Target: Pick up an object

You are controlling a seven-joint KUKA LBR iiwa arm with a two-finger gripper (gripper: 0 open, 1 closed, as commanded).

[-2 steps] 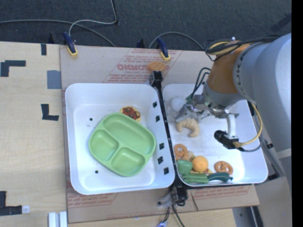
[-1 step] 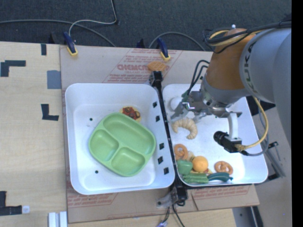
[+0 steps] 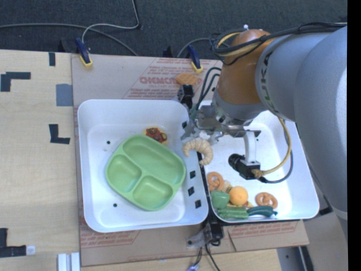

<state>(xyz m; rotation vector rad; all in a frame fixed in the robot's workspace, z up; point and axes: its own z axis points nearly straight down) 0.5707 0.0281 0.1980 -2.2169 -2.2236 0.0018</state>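
Camera view. The KUKA arm (image 3: 293, 89) enters from the right and bends down over the right bin (image 3: 299, 205). Its orange band (image 3: 242, 72) sits directly above the wrist. The gripper (image 3: 198, 133) hangs at the left edge of the right bin, close to the divider between the two bins. Finger state: cannot be determined, since the wrist housing covers the tool from above.

Task object candidates, located relative to the gripper:

1. A croissant (image 3: 198, 148) lies immediately below the gripper, on or against the rim shared by the two bins. Contact with the gripper cannot be confirmed.
2. A small brown and red food item (image 3: 156, 134) lies to the left of the gripper, in the left bin (image 3: 90, 168), touching the upper edge of the green divided plate (image 3: 146, 173).
3. The green divided plate lies below-left of the gripper, flat on the floor of the left bin, with three compartments.
4. A pretzel (image 3: 215, 180) lies below the gripper in the right bin, just beyond the croissant.
5. An orange ball-shaped fruit (image 3: 238, 196) lies below-right, beside a green vegetable item (image 3: 221, 199).
6. A second pretzel (image 3: 265, 199) lies further right, near the lower wall of the right bin.
7. A dark teal item (image 3: 260, 211) lies beneath the second pretzel.

A black fitting with a yellow hose (image 3: 247, 168) hangs to the right of the gripper, over the right bin.
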